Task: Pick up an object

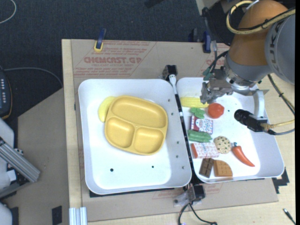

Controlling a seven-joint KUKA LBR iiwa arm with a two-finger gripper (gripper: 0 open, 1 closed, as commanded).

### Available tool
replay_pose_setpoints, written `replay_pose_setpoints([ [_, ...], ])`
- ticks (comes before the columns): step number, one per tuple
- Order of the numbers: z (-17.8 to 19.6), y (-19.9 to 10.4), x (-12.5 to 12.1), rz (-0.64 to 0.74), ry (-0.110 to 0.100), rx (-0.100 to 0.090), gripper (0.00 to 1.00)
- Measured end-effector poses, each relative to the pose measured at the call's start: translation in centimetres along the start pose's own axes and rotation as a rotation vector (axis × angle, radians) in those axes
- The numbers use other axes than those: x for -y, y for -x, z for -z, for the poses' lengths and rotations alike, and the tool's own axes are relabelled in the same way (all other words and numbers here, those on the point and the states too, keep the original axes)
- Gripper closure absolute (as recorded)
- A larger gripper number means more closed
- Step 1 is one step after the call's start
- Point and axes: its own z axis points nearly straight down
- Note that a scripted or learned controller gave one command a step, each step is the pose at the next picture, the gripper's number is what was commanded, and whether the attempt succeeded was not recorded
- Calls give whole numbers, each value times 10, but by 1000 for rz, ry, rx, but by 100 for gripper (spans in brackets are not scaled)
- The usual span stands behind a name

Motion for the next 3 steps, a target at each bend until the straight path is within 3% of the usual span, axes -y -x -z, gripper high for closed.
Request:
replay_pose_setpoints([
  [2,14,-110,-19,1,0,-1,100],
  [3,-8,-120,-20,-4,-7,1,100],
])
